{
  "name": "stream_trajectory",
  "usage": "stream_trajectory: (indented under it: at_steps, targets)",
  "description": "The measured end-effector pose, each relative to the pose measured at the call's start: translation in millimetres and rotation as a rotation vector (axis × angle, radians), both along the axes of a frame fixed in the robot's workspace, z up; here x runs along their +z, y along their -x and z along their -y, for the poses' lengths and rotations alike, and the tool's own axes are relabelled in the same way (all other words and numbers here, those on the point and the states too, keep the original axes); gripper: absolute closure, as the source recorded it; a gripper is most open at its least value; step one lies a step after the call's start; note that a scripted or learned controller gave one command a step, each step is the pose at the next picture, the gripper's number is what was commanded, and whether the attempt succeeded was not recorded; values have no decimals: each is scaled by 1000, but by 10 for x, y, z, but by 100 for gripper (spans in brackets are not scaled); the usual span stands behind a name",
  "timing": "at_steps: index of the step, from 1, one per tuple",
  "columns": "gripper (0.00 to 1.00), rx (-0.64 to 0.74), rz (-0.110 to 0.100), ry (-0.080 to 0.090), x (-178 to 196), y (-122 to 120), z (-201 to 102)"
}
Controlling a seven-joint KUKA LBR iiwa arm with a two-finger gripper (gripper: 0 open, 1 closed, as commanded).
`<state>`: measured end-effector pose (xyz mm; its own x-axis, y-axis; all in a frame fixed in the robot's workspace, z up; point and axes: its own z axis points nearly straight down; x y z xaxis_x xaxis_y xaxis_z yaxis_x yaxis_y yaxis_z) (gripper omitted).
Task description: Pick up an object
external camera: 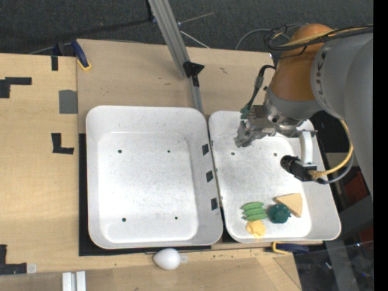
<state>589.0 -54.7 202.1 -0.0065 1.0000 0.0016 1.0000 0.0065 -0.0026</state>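
Two shallow white bins sit side by side on the wooden bench: a left bin [103, 180] and a right bin [254, 168]. One grey arm with an orange band [297, 77] reaches in from the right, and its single gripper [244, 137] hangs over the upper left part of the right bin, well apart from the objects below it. Whether the gripper is open or closed cannot be told from this angle, and nothing is seen between its tips. Four small objects are gathered in the near right corner of the right bin: one green ridged piece [254, 210], one yellow piece [256, 227] just below and touching it, one dark teal lump [279, 213] just to the right, and one tan wedge [291, 203] touching the teal lump on its upper right. One black fitting [296, 166] with a yellow cable hangs from the arm over the right side of that bin. One white egg-shaped object [167, 259] lies on the bench outside the bins, just beside the near edge of the left bin. One grey metal bar [173, 38] slants down from the top of the view toward the gap between the bins.
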Motion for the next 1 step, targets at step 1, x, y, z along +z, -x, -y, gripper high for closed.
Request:
stream_trajectory:
  at_steps: [1]
  targets:
    - [100, 2, 1, -1, 4, -65, -621]
